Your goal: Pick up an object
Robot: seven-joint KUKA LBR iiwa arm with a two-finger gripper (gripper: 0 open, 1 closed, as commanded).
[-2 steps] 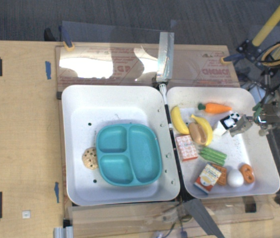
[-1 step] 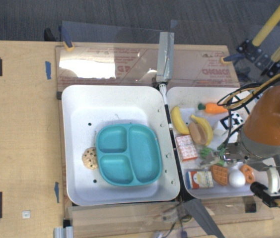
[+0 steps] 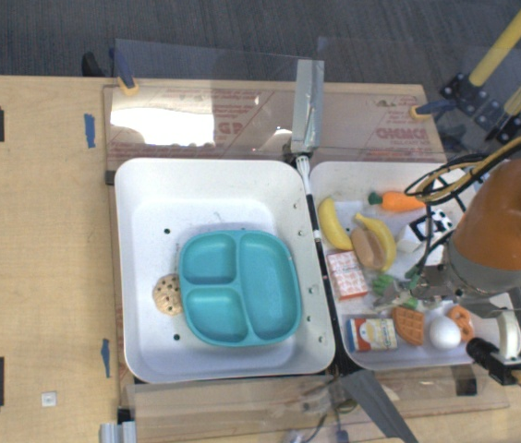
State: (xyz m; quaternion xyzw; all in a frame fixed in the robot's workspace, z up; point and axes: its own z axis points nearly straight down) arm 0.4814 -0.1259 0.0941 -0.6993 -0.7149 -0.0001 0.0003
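1. While the grey arm (image 3: 501, 238) with its orange band reaches in from the right, its bulk hangs over the right bin (image 3: 334, 275), hiding the end effector; whether it is open, closed or gripping anything cannot be told.
2. Right bin: small play-food pieces lie loose and crowded, likely tipped in as a jumble of targets. Two bananas (image 3: 334, 224), a hot dog (image 3: 368, 247) and a carrot (image 3: 397, 201) sit toward the far side; a pink carton (image 3: 346, 275), a red-labelled can (image 3: 371, 333), a waffle (image 3: 408, 325) and a white egg (image 3: 444, 333) lie nearer.
3. Left bin (image 3: 140, 247): a teal divided plate (image 3: 239, 287) sits at its centre, a cookie (image 3: 167, 293) touching its left edge, both well apart from the arm.
4. Closest candidates, by this view, are the egg and waffle, just beside the wrist's near edge.
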